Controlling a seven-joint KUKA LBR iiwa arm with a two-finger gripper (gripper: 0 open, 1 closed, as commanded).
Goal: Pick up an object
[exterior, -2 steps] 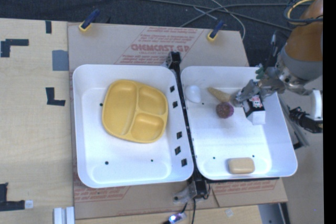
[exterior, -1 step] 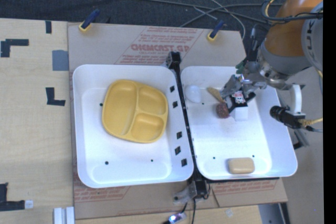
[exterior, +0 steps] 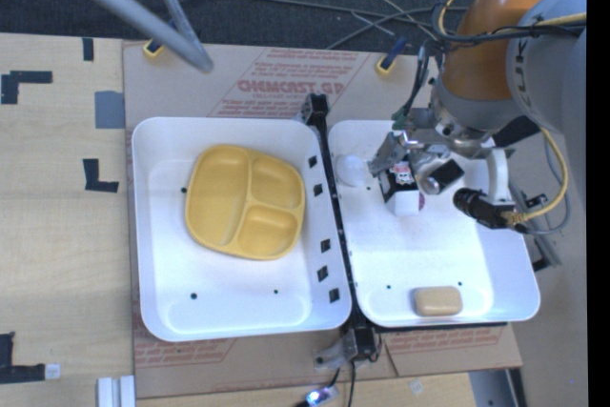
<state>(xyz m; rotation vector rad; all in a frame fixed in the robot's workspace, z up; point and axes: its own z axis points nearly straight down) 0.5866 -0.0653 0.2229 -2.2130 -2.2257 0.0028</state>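
Broadly, a cardboard sheet (exterior: 286, 76) covers the bench under two shallow white bins set side by side, and red print along its top edge reads roughly "CHEMCAST GP"; the smaller lines beside it are too fine to read. The left bin (exterior: 157, 234) holds a yellow plate (exterior: 245, 201) with three compartments, lying flat near its middle. The grey arm (exterior: 558, 43), with its orange band (exterior: 486, 33), reaches in from the right over the right bin (exterior: 496, 262). Its gripper (exterior: 405, 191) hangs low over the upper left part of that bin, with cables looping around the wrist. Whether the jaws are apart or closed cannot be told from this angle, and nothing can be seen caught between them. A small pale round thing (exterior: 351, 170) lies just left of the gripper, close to the divider between the bins. A tan oval block (exterior: 437, 301) lies near the front edge of the right bin, well apart from the gripper.
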